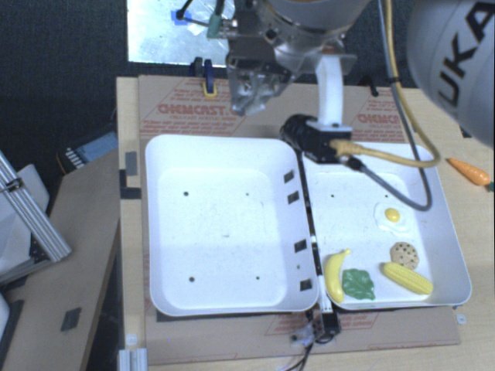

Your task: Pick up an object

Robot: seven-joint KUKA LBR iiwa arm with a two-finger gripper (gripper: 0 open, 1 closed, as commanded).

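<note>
The brown board (193, 108) under the bins carries red printed writing that reads "CHEMCAST", once near its far left corner and again, partly hidden, near the far right; on the grey arm (452, 52) at the top right the dark letters "UKA" are readable.

The gripper (249, 99) hangs above the far edge of the board, beyond the far rim of the left bin (216, 230); it is metallic and blurred, and I cannot tell how its claw stands; nothing is visible in it.

The left bin is a shallow white tray with rounded corners and a few small dark dots on its floor; the right bin (448, 269) has the same shape.

The objects lie near the front edge of the right bin; a yellow curved banana (334, 275) is at the front left corner, touching a flat green leaf-shaped piece (359, 284); a yellow corn cob (407, 278) lies toward the front right corner; a round brown cookie (403, 253) with dark spots is just behind it; a fried egg (391, 216), white with a yellow centre, lies further back.

An orange carrot (470, 171) lies outside, past the right rim.
</note>
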